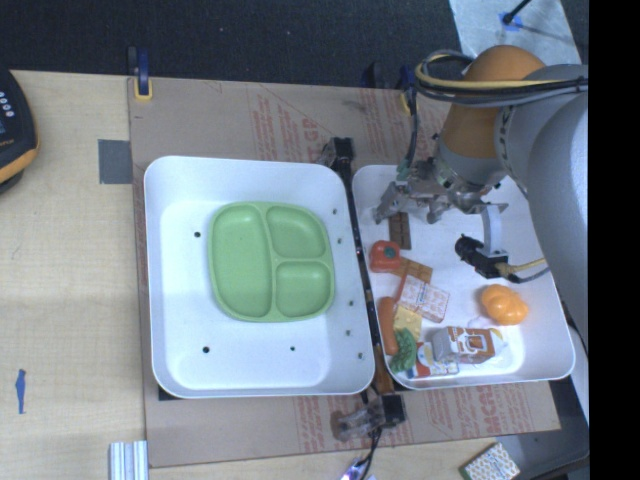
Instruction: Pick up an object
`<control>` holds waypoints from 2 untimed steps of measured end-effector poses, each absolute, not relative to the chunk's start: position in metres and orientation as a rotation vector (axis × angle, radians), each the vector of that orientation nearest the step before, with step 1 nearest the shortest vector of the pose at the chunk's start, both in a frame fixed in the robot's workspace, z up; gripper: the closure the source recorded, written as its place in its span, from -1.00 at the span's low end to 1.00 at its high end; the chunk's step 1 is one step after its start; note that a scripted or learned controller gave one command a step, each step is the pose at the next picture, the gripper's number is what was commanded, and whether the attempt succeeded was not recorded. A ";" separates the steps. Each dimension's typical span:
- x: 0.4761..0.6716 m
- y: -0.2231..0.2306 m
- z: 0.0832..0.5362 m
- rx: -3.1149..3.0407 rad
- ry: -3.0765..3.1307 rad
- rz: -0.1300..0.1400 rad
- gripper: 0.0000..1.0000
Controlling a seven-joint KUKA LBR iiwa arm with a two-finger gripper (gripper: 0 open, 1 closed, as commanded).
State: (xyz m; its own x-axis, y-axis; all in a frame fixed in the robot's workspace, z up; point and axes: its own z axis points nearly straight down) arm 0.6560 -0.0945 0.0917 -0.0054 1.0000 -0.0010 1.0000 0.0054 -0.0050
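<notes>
Gripper (432,203) low over right bin (545,363), near brown stick (400,230); finger state unreadable. Risk: cluttered pile, fingers may snag neighbour or close on nothing.

Even, moderately bright overhead lighting; no hard-edged shadows. The left bin (170,268) is near-overexposed, its white floor washed out except for a soft grey shadow along the inner wall far from the gripper (440,208). The green tray (271,261) shows diffuse sheen, no sharp glare. Beneath the gripper, the right bin (545,353) carries a faint, blurred shadow. The arm (540,138), nearest the lens, is soft and out of focus, with a highlight on its orange band (500,68). Beyond the gripper, the dark floor (250,18) is underexposed and grainy. Overall resolution is low; small printed items below the gripper are smeared.
</notes>
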 end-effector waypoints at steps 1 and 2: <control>0.656 -0.096 0.103 -2.212 -2.228 0.008 1.00; 0.656 -0.096 0.103 -2.211 -2.227 0.009 -1.00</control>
